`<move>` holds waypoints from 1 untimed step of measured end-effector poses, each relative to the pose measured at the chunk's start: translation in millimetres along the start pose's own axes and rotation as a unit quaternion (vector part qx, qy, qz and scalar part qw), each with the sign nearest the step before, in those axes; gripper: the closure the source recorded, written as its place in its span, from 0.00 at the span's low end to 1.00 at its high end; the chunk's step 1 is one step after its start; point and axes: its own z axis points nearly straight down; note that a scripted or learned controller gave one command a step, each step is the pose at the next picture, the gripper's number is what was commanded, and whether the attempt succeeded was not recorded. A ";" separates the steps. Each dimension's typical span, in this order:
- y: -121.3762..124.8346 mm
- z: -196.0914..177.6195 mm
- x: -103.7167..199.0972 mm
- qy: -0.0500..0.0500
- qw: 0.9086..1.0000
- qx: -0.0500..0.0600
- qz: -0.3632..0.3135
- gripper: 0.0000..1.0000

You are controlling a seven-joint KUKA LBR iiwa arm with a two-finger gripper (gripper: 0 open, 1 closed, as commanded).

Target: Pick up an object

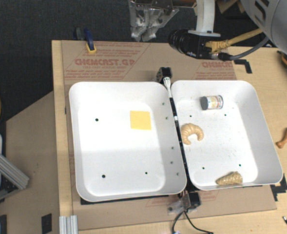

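The end effector hangs at the top of the camera view, beyond the far edge of both bins and above the bare tabletop; whether it is parted or closed I cannot tell from this angle, and nothing is seen between its parts.

Three candidates lie in the right bin: a small jar on its side near the far wall, a croissant close to the divider between the bins, and a second pastry-like piece against the near rim. The left bin holds one flat yellow square (probably hard to grip, lying flush on the floor).

The jar is the nearest pick: it lies toward the viewer and to the right of the end effector, well apart from it, with its long axis running left to right across the view. A grasp would likely close across that axis.
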 end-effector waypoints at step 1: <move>-0.3 148.1 -0.9 -0.006 1.000 0.017 0.002 1.00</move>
